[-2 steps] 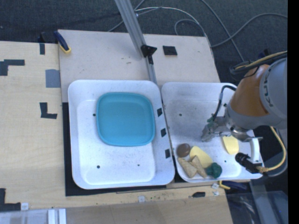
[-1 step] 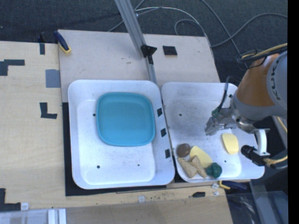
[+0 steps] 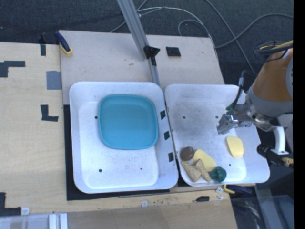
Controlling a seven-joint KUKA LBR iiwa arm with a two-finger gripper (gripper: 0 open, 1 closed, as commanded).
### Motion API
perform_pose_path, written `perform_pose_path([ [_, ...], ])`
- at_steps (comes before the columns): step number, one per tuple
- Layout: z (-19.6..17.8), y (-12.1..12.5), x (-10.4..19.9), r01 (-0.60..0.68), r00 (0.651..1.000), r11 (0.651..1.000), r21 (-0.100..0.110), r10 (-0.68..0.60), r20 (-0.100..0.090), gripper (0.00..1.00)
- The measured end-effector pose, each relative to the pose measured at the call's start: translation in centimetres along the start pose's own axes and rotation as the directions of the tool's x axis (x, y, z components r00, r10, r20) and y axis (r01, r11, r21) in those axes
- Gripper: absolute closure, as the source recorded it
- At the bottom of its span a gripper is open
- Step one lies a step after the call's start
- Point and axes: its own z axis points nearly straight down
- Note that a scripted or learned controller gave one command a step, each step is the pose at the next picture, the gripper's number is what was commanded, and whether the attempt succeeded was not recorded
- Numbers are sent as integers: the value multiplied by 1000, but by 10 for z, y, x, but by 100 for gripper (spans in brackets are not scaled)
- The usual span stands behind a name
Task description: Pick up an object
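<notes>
Where my bench [image 3: 28,142] stretches out in pale wood, two shallow white bins sit side by side on it. My left bin [image 3: 86,175] holds a large square turquoise plate [image 3: 127,121], lying flat near its far side. My right bin [image 3: 200,104] has a scuffed, speckled floor, and its things are gathered at the near edge. My arm [image 3: 272,87], grey with an orange band, reaches in from the right of the view, over the right bin's far side. My hand [image 3: 226,126] hangs over the middle right of that bin; whether it is spread or pressed together I cannot tell, and nothing shows between its tips. Just beside and below it lies a yellow oval piece [image 3: 235,146]. Nearer the bin's front edge cluster a yellow wedge [image 3: 205,157], two tan pieces [image 3: 195,170], a brown round lump [image 3: 187,152] and a small dark green object [image 3: 219,174], touching or nearly so.
</notes>
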Motion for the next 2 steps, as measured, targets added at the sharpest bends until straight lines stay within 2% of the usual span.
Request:
perform_pose_path([
  [1,-47,1,0,0,1000,1000,0,0,0,100],
  [2,-35,7,57,5,1000,1000,5,-5,-2,100],
])
